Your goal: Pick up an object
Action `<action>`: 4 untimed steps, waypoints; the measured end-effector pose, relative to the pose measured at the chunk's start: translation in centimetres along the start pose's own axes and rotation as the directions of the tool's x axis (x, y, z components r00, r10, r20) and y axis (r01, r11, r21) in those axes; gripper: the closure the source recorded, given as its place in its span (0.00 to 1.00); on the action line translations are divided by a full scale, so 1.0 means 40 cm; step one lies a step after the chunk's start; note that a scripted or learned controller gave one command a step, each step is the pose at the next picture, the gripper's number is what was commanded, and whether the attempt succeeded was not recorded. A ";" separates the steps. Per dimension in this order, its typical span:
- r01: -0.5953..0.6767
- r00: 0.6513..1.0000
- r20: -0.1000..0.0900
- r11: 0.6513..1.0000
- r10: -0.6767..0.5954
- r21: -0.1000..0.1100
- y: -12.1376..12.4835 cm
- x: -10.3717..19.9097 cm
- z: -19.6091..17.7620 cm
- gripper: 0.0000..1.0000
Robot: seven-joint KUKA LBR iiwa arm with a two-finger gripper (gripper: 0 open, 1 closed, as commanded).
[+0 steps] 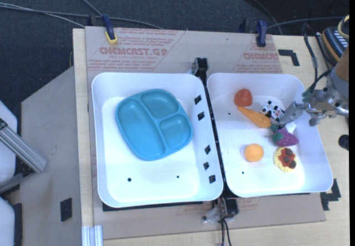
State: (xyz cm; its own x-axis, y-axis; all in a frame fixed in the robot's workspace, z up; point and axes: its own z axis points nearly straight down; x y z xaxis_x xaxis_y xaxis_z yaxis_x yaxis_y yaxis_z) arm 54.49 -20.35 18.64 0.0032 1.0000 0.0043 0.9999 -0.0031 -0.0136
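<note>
The right bin (310, 181) holds several toy foods: a red tomato (243, 97), an orange carrot (254, 116), a black-and-white cow figure (272, 110), purple grapes (285, 139), an orange ball (254, 152) and a yellow pastry with red topping (286, 159). My gripper (300, 117) hangs over the bin's right side, open, with nothing between its fingers. Its left fingertip (285, 120) is just above the grapes, beside the cow and the carrot's green end.
The left bin (111, 184) bears a blue divided plate (154, 123). A black divider with clips runs between the bins. Two blue clamps (110, 29) hold the cardboard base at the back. The arm enters from the right edge, over the bin's right wall.
</note>
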 end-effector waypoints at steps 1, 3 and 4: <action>0.004 1.000 0.003 1.000 -0.004 -0.013 0.008 0.001 -0.017 0.00; 0.004 1.000 0.001 1.000 -0.004 -0.008 0.012 -0.018 0.243 0.00; 0.004 1.000 0.001 1.000 -0.004 -0.011 0.012 -0.015 0.253 0.00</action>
State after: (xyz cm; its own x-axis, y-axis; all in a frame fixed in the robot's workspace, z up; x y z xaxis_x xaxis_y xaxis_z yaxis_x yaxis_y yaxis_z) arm 54.83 -20.93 8.49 -0.0005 1.0000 0.0032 1.0000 0.0006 -0.0030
